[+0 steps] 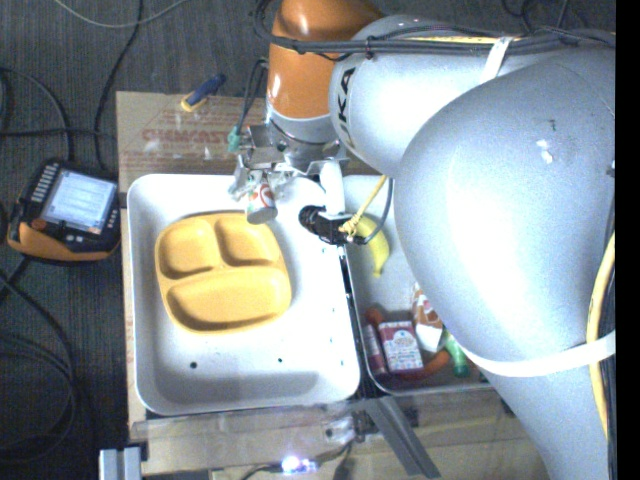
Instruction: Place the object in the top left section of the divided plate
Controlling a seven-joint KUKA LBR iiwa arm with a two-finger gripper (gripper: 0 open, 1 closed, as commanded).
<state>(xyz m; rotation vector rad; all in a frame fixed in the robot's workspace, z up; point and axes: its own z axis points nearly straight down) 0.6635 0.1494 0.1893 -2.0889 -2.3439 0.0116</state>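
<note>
The gripper [260, 190] hangs over the far edge of the left bin [150, 368], just beyond the far rim of the yellow divided plate [225, 271]. A small red-and-white object [262, 198] sits between the fingers; the jaws appear closed on it, though the view there is blurred. The plate lies in the far half of the left bin, its two small sections toward the gripper. In the right bin [420, 383], a banana [377, 246] lies at the far end and a red box [401, 346] near the front edge.
</note>
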